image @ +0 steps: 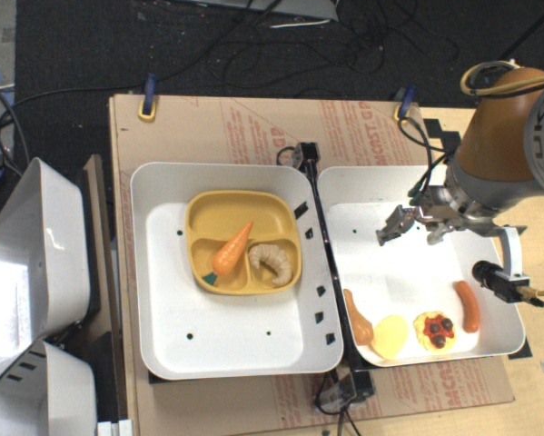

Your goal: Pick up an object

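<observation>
Camera view: sausage [469, 305] lies near tool [415, 226], toward the right bin's front.

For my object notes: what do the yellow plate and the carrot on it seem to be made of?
Yellow plate: probably moulded plastic, matte, with an even colour and rounded dividers. Carrot: likely toy plastic or rubber, with a smooth, uniform orange surface and a slight sheen.

Right bin [371, 184], front edge: orange drumstick [357, 317] at left, yellow disc [390, 334] just beside it, small pizza [435, 330] next, red sausage [469, 305] upright at right end.
</observation>
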You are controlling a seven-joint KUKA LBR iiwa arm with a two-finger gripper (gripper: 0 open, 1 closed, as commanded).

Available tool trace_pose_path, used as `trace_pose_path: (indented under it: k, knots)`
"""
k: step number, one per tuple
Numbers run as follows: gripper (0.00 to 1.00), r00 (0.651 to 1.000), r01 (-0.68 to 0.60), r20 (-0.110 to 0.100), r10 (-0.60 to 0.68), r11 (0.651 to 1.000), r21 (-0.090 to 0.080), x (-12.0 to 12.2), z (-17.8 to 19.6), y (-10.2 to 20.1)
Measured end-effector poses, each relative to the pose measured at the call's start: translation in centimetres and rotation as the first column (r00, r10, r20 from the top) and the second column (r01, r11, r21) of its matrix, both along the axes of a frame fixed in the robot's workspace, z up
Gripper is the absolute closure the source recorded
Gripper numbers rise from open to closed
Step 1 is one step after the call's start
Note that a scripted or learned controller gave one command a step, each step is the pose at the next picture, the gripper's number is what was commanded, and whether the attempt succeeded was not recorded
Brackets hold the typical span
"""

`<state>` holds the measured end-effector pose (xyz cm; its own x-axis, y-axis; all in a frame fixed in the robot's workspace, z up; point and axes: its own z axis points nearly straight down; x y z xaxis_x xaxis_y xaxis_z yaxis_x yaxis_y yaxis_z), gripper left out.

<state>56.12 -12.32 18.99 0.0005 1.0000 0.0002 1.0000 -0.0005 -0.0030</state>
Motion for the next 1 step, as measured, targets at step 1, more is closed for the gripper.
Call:
trace_pose_path:
  k: [1]
  knots:
    - [0.00, 1.000, 0.002, 0.000, -0.002, 1.000, 0.000, 0.02, -4.59, -0.72]
